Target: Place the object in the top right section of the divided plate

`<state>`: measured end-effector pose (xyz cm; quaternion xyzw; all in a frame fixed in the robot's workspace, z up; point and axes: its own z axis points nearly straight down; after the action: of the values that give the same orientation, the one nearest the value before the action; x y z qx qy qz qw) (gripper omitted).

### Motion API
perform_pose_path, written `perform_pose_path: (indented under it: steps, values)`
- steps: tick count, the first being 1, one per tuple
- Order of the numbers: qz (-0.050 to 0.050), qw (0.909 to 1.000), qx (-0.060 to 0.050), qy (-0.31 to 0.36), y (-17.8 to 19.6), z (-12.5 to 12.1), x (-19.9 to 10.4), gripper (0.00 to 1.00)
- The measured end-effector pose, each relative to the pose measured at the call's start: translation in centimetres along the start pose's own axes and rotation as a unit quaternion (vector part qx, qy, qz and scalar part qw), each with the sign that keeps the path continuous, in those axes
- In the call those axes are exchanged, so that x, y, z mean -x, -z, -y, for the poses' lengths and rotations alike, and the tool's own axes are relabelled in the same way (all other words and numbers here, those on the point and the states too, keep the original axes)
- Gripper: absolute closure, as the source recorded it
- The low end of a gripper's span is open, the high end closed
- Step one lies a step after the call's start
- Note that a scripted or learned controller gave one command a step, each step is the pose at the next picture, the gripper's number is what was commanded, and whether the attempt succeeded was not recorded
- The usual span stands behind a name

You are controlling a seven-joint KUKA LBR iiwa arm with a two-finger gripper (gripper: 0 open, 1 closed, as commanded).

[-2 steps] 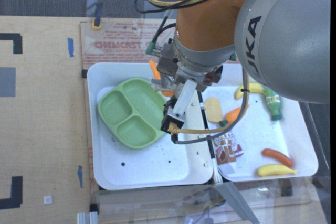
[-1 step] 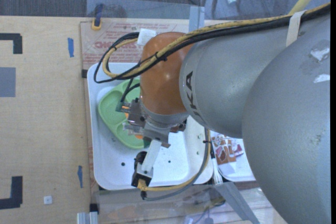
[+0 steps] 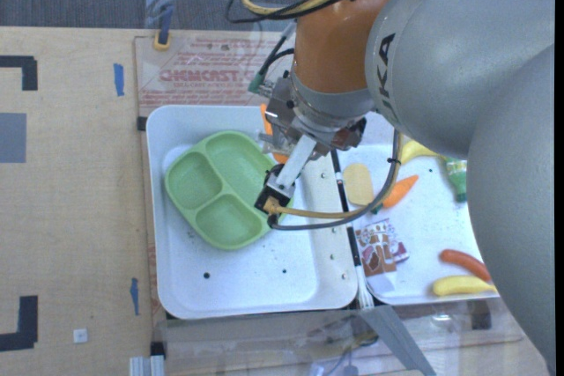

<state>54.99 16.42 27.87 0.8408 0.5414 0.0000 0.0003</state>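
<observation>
Presently, the gripper (image 3: 275, 136) hangs over the right rim of the light-green three-section plastic plate (image 3: 211, 189) — whether it is clenched or released cannot be told. A small orange object (image 3: 278, 157) — mostly hidden — shows just beside that rim.

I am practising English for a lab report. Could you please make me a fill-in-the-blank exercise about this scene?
1. The left bin holds a ___ divided plate.
2. The plate has ___ sections.
3. The right bin holds a carrot, ___ in colour.
Missing words: green, three, orange.
</observation>
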Motion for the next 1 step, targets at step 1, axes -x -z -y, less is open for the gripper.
perform_pose_path:
  steps: [1]
  values:
    - [0.001,1.0000,0.000,0.001,0.93,-0.04,-0.01,1.00]
